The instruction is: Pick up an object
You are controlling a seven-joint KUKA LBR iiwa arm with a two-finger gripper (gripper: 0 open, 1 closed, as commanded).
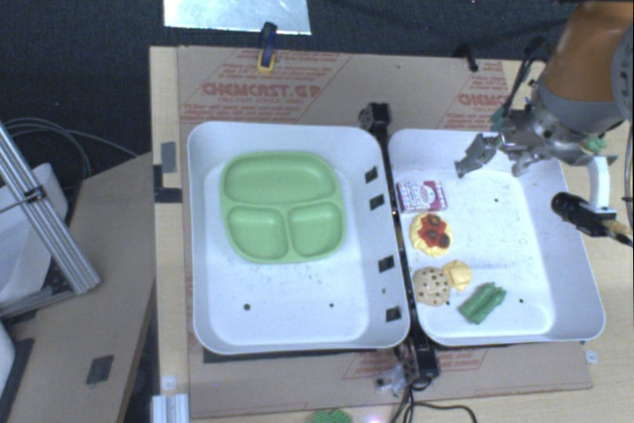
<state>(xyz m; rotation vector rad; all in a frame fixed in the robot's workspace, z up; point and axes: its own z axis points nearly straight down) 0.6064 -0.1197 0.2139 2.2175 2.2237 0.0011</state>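
Note:
Several small items lie in the right bin (555, 263) along its left side: a pink and white packet (421, 195), a red and yellow pizza-like piece (433, 233), a speckled cookie (431, 285), a yellow lump (457, 273) touching the cookie, and a green ridged piece (482, 302). My gripper (498, 158) hangs above the bin's far edge, to the right of and beyond the packet. Its fingers are spread open with nothing between them. The orange-banded wrist rises behind it at the upper right.
The left bin (208, 312) holds a green divided plate (282, 206). A black hinge strip (396, 243) runs between the bins. A black cylinder (584, 213) sticks out over the right bin's right rim. Cardboard lies under both bins.

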